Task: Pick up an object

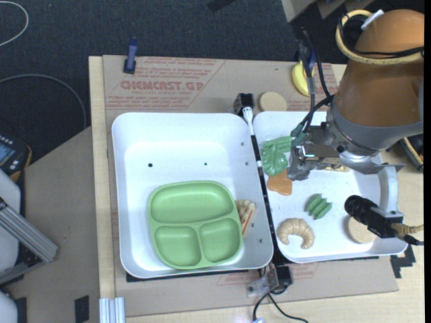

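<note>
Green leafy piece (275,156) lies in the white bin on the view's right (337,253), close to the wall that this bin shares with the other bin. The claw (300,163) is over this same bin, just beside the right edge of the leafy piece, and from above it seems to touch it. I cannot tell if the claw is released or clenched, because the grey and orange arm (380,79) covers much of it, and I cannot see anything held in it.

An orange piece (281,186) lies just under the leafy piece in the view, near the claw. More toward the front of this bin there is a green ridged piece (318,206), a toy croissant (297,232) and, near the right wall, a round beige biscuit (357,234) that is partly hidden.

The bin on the view's left (182,136) holds a light green divided tray (195,224) with three compartments. A small pale thing with wooden sticks (245,214) lies between the tray and the bin's right wall.

Both bins stand on a brown cardboard sheet (161,79) on the surface. Behind the bins a beige disc (273,101) rests on the sheet.
</note>
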`<action>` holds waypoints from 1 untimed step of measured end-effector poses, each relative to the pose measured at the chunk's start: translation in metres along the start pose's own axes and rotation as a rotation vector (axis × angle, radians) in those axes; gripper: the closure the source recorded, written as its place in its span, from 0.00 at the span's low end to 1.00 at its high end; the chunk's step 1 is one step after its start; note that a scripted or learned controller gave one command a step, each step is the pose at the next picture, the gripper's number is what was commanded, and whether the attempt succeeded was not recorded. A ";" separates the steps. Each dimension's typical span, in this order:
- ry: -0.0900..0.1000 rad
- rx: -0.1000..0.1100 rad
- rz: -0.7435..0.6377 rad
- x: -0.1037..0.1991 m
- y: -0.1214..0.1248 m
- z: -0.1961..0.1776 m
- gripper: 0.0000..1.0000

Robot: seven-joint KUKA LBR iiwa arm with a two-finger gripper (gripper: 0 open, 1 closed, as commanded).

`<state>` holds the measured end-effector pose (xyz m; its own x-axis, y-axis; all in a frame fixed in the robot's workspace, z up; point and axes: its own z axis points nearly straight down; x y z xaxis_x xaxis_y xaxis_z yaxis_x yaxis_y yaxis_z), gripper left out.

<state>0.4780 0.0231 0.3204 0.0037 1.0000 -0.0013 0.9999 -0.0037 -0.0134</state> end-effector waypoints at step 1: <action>0.002 -0.008 -0.008 0.049 0.001 0.021 1.00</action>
<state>0.4786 0.0719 0.2994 -0.0038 1.0000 0.0011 1.0000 0.0038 -0.0058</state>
